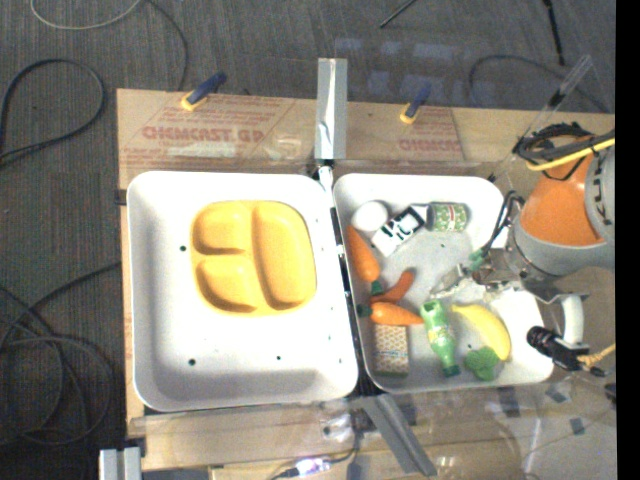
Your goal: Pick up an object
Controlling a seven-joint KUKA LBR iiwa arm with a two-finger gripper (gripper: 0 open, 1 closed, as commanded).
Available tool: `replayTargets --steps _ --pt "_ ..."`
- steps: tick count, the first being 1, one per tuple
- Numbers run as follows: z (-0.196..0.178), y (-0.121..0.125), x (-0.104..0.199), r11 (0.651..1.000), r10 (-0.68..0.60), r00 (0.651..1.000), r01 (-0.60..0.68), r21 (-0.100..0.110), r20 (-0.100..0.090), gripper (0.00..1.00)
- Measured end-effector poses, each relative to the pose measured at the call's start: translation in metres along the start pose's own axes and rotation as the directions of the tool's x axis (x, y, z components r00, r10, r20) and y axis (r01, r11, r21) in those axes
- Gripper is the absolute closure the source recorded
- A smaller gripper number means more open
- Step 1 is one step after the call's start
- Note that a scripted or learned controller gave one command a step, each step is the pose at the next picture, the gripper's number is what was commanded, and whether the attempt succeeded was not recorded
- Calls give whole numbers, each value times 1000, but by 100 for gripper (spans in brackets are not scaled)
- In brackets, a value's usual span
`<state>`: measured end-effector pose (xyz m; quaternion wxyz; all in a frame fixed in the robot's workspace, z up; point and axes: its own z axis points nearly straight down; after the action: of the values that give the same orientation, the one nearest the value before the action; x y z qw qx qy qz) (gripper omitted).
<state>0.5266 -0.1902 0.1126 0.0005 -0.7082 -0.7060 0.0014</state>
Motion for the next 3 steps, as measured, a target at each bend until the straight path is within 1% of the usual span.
replayTargets --steps 1,2,3 --pt "22 -25 56 988 -154 988 154 -16 11 0" --pt "13 -24 57 988 -153 988 154 -17 8 100" --pt "20 -36 73 981 -190 982 190 -25 16 100"
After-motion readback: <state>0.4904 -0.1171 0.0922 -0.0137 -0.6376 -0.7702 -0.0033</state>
